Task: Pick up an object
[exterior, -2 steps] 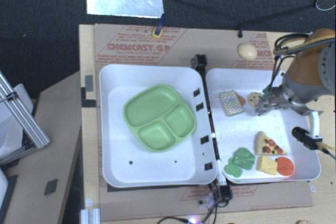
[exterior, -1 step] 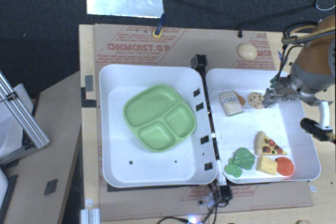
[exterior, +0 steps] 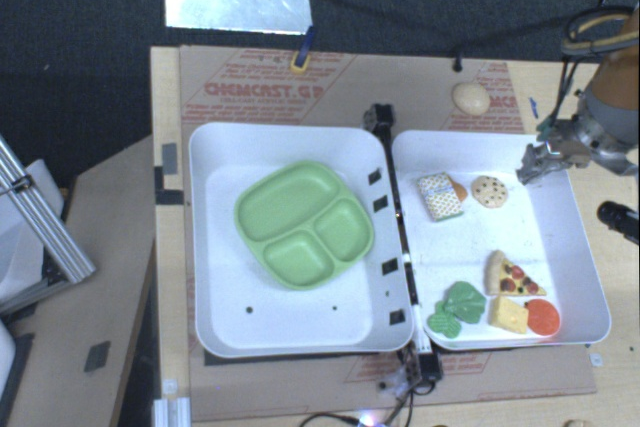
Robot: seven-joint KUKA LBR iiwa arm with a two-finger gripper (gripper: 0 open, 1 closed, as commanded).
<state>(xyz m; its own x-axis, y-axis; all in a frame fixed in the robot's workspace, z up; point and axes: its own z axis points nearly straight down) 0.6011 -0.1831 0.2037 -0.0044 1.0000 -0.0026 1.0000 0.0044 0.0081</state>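
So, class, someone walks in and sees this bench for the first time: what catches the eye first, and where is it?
The pale green divided plate stands out, lying alone in the left bin. Next comes the toy food in the right bin: a cookie near the back, with a pizza slice, a cheese wedge and green leafy pieces along the front. The gripper sits at that bin's back right edge.
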